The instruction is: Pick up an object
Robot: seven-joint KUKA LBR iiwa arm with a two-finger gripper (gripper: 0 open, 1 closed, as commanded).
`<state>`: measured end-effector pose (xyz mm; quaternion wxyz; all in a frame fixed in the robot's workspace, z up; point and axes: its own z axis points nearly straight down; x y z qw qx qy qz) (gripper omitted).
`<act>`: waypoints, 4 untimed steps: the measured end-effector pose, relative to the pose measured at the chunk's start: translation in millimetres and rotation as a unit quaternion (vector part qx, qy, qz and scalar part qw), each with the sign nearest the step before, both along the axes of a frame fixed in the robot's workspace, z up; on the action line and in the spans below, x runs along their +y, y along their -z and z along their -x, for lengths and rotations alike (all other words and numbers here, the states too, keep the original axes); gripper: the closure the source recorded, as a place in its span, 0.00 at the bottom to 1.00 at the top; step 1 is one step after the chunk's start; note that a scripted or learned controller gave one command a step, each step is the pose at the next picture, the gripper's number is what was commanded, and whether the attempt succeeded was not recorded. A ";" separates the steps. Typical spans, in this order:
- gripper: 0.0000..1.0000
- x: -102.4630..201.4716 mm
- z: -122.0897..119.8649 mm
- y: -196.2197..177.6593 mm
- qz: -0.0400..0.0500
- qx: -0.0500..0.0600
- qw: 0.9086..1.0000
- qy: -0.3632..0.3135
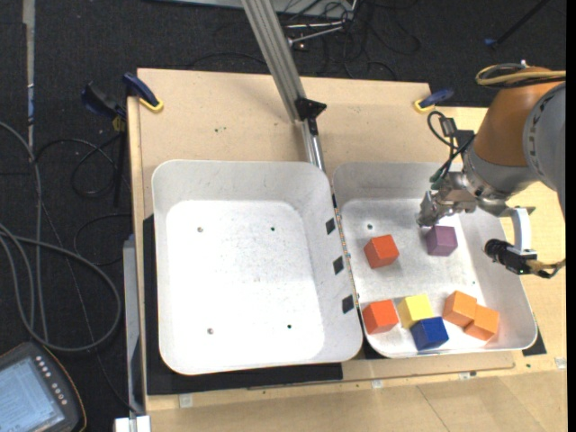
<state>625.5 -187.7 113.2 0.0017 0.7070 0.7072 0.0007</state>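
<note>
Purple cube (441,239) lies in the right bin (355,207), near its far right part, directly beneath the gripper (436,212), which is poised just above and behind the cube's upper edge. Whether the gripper is spread or closed cannot be told from this angle, and nothing is visibly held in it. Above the gripper the grey wrist joins the arm's orange band (508,138), the arm entering from the right.

Outward from the cube: an orange cube (382,250) sits apart to its left; along the near wall stand a second orange cube (381,315), a yellow cube (416,309) and a blue cube (430,333), the last two touching, with two more orange blocks (472,315) in the near right corner. The left bin (171,241) adjoins the right one.

By appearance the purple cube is a small, rigid, light block with flat, probably smooth faces. A grasp across two opposite vertical faces, centred, would seem best; an off-centre pinch may let it slip or twist. Its free-standing position leaves room on every side.
</note>
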 end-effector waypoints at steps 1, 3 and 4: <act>1.00 1.9 8.4 -51.5 0.000 -0.001 1.000 0.000; 1.00 -7.6 -4.2 -151.2 0.001 -0.002 1.000 -0.001; 1.00 45.7 15.4 -153.8 -0.001 0.002 1.000 -0.003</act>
